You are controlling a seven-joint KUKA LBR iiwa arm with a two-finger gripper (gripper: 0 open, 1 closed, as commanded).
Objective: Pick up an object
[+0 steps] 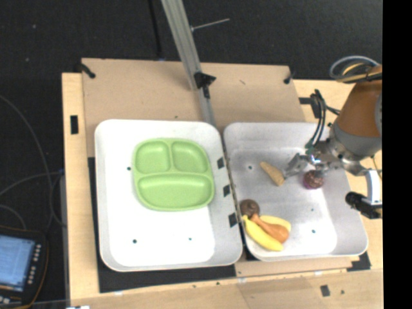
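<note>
- Plum-coloured round fruit [313,179] sits in the right bin [347,237], near that bin's far-right part, and it is the thing nearest my jaws [311,161].
- From this slanted look down, my jaws hang just above the fruit and a shade to its far side; whether they touch it I cannot tell.
- Whether my jaws are spread or pressed together I cannot tell either: the wrist and its cabling crowd them, and nothing is plainly seen between them.
- The fruit is round, so it has no long axis to square up to; I judge any closing direction would serve, provided I am centred over it.
- The tan wedge [273,173] lies just to the left of the fruit, apart from it, its long axis slanting from far-left to near-right.
- Well apart, by the bin's near-left corner, lie a banana [257,235], an orange piece [273,226] against it, and a brown round thing [248,207].
- The green divided plate [174,176] rests in the left bin [116,237], far from my reach line.
- My guess: a short drop, nudged toward the near side, is what the pick turns on.
</note>
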